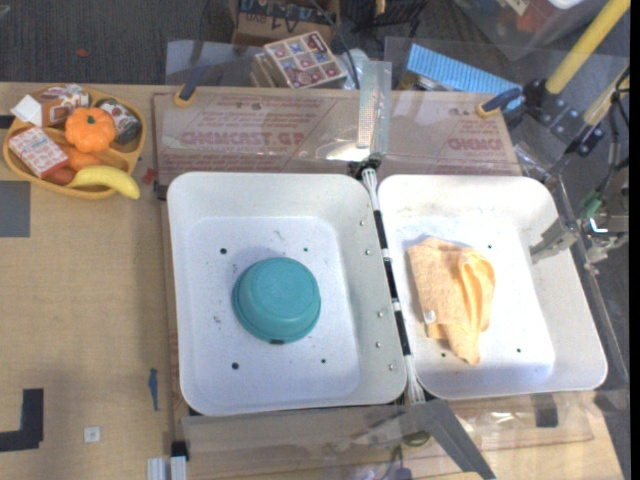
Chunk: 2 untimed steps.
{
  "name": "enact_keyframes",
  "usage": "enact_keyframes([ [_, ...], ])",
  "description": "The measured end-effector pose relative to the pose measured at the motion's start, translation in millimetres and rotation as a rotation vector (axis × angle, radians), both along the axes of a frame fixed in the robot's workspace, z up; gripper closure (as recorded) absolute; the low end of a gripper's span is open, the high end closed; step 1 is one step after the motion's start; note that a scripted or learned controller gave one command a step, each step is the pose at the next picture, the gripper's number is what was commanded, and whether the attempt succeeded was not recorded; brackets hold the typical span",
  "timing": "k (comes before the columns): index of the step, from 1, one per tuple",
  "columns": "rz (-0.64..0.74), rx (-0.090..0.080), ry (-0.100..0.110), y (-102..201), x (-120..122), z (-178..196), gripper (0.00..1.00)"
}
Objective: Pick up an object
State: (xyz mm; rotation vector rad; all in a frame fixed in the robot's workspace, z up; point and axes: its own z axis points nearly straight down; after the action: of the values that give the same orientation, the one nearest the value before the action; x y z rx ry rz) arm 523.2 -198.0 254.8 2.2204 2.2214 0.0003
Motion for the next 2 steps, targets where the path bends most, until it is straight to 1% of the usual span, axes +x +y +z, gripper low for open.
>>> enact_keyframes([
  [1, 0.214, 0.0, 0.0, 37.9, 10.2, -133.9, 0.0],
  [2, 0.174, -0.004, -0.012, 54.4, 43.0, -162.8, 0.0],
])
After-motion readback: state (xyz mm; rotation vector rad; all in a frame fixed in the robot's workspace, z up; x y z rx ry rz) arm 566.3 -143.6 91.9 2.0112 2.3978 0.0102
